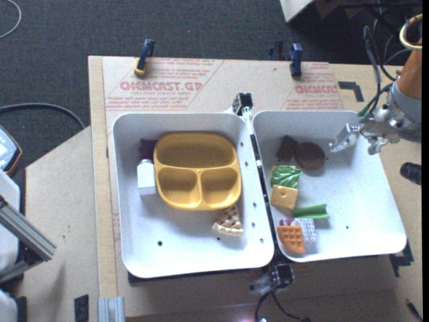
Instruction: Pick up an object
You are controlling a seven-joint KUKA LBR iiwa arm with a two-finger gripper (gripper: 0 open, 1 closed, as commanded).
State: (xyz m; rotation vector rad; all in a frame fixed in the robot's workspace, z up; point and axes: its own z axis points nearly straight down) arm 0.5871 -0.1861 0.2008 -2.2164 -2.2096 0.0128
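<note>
Camera view: the gripper [348, 139] is hovering with fingers spread and grasping nothing at the right bin's [375, 237] upper right, the brown round cookie [310, 157] lying just left of it.

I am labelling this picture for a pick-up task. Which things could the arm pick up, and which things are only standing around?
For the job:
gripper
brown cookie
cheese wedge
green leaf
green bean
waffle
pizza slice
small white bottle

Just lying about:
yellow divided plate
two white bins
blue clamps
</note>
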